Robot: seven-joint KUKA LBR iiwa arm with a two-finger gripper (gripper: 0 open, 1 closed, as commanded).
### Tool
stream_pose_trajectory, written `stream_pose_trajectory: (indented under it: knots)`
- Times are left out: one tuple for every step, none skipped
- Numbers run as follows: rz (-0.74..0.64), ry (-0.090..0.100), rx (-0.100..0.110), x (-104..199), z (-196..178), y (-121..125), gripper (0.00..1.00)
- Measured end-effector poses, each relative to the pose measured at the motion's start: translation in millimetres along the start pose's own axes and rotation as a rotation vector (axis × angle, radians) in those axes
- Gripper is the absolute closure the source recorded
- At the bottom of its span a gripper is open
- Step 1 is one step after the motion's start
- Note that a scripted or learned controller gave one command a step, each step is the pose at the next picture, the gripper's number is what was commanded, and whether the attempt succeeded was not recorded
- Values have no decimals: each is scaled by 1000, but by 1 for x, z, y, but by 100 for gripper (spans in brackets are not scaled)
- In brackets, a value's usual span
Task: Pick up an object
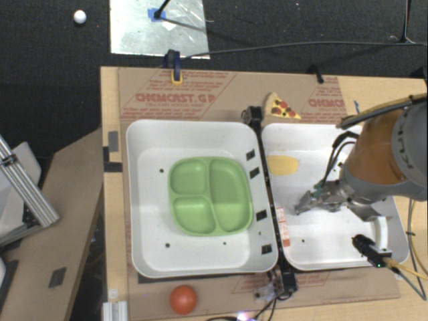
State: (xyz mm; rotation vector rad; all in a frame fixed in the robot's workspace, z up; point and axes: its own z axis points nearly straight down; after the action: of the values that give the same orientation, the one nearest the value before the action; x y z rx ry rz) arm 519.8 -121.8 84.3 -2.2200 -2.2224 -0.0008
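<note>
Currently the arm [381, 156] reaches in from the right over the right bin [304, 249], orange band above the wrist, grey wrist low over the bin floor. The gripper [309, 201] points left and sits just above the bin floor, near the middle of the right bin. Whether the jaws are open or closed cannot be told: they are small and blurred against the white floor. Nothing is visible between them.

Right bin contents: a flat yellow piece [282, 164] lies on the floor toward the far left corner of that bin, apart from the gripper and up-left of it. A black cable [332, 159] loops from the wrist down toward the gripper.

Left bin [144, 179], touching the right bin along a shared black-clipped edge: a green plate [210, 196] with three compartments lies flat near its centre.

Outside the bins: a pizza slice [281, 107] rests on the table [221, 92] just beyond the far left corner of the right bin. A red ball [183, 299] sits on the table in front of the left bin, near its front rim. A white ball [80, 17] lies on the dark floor well beyond the left bin, beside a grey sheet [157, 19].
</note>
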Motion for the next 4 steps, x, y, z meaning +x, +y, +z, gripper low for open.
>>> stream_pose_trajectory:
  knots:
    - [-1,0,-3,0,-11,1,100]
    - [-3,-1,-5,4,-55,3,100]
    - [-4,-2,-8,2,-119,3,100]
    - [-4,-2,-8,2,-173,5,100]
